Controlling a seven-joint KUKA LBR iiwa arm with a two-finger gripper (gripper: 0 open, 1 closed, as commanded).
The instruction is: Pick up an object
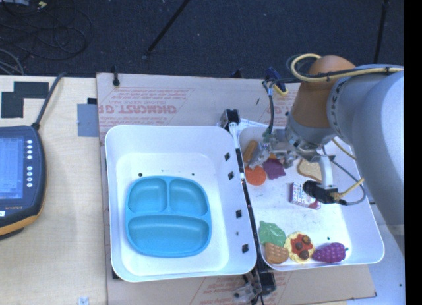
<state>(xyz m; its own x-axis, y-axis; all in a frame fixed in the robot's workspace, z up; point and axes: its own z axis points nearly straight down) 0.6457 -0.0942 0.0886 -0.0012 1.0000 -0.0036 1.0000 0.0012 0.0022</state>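
The right bin (369,241) holds several toy foods. At its far left lie an orange round piece (256,176), a purple piece (275,168) and an orange-brown stick (249,151). My gripper (272,153) hangs low over this cluster, just above the purple piece, below the orange-banded wrist (316,103). Nothing visibly sits in its grip. A tan bread slice (310,168) and a small pink-and-white box (301,194) lie to the right of it.
Along the right bin's near edge lie a green leaf (271,232), a waffle piece (275,253), a red-yellow piece (300,246) and purple grapes (328,252). The left bin (119,145) holds a blue divided plate (168,217). A handheld screen unit (18,172) rests at far left.
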